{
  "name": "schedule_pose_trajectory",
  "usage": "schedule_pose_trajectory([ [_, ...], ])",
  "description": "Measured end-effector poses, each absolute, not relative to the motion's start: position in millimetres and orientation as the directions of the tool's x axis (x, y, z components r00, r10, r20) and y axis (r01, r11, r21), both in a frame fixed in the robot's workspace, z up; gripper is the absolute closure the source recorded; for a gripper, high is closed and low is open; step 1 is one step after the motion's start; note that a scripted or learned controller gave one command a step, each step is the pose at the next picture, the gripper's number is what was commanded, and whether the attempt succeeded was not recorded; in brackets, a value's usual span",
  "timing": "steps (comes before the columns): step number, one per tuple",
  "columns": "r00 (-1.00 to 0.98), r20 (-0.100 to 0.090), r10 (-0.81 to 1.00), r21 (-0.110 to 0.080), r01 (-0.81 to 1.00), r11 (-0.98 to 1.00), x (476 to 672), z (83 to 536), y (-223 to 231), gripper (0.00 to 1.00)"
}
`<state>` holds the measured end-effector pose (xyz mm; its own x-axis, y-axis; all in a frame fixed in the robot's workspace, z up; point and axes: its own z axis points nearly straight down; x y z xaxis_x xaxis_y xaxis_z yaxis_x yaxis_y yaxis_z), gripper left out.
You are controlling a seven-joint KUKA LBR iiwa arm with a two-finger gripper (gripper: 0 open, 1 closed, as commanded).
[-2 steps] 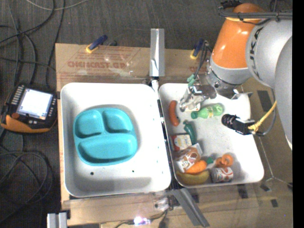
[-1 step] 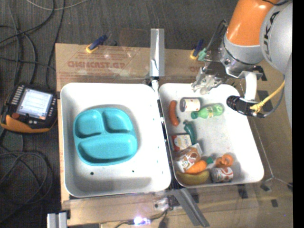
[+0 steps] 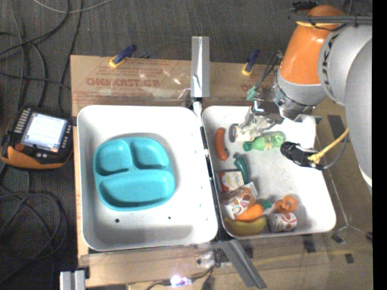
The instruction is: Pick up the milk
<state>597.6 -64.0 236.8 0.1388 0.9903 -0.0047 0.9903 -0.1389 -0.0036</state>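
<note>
two white bins (image 3: pixel 84 180), one blue tray (image 3: pixel 136 173), one green bottle (image 3: pixel 265 142), one banana (image 3: pixel 248 226)

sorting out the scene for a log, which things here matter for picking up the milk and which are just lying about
For the job:
milk carton, in the right bin
claw, over the far end of that bin

Lying about:
green bottle
sausage
banana
carrot
can
blue tray in the left bin
</note>
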Motion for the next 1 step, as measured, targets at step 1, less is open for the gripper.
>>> schedule_pose_trajectory([
  [1, 0.160, -0.003, 0.987, -0.004, 0.987, -0.160, 524.9, 214.4, -83.1, 1.00],
])
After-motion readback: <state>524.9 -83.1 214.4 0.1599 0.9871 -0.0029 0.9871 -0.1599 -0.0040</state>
